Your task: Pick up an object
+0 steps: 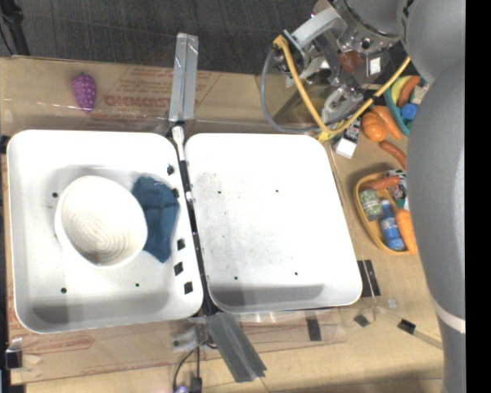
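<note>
A round cream woven object [102, 219] lies in the left bin [33, 154]. A crumpled blue cloth [157, 214] lies against its right side, near the divider between the bins. My gripper [342, 97] hangs above the bench beyond the back right corner of the right bin [311, 281], well away from both objects. Cables and the wrist housing crowd around it.
A purple grape-like toy [84, 91] lies on the bench behind the left bin. A small basket [368, 211] of toy food and loose orange and green toys [386, 124] sit right of the right bin. A grey bar [182, 76] stands behind the divider.
</note>
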Robot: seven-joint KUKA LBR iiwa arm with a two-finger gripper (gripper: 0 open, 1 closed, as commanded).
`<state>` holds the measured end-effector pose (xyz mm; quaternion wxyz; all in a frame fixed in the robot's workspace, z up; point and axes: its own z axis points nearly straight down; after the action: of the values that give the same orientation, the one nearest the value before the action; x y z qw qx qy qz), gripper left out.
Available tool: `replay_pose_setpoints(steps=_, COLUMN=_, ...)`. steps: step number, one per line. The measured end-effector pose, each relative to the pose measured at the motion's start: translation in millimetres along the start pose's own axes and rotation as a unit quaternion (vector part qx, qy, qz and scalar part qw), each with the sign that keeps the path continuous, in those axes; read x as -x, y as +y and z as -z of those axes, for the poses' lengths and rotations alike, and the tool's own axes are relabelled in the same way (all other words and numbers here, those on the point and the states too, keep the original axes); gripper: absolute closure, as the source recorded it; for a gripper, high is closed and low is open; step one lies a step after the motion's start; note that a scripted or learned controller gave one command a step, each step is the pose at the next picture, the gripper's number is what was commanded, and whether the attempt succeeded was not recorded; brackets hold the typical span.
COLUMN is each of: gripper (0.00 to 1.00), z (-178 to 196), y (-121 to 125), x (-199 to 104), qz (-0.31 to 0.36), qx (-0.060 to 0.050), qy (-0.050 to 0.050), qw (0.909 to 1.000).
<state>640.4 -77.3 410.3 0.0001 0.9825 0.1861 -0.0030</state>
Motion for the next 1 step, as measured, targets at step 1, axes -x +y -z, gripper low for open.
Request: replay_pose_setpoints(steps=1, gripper=0.0, z=29.3, y=62.1, x=32.3, qz=-0.019, qx=-0.001, qy=0.0, qw=0.9998)
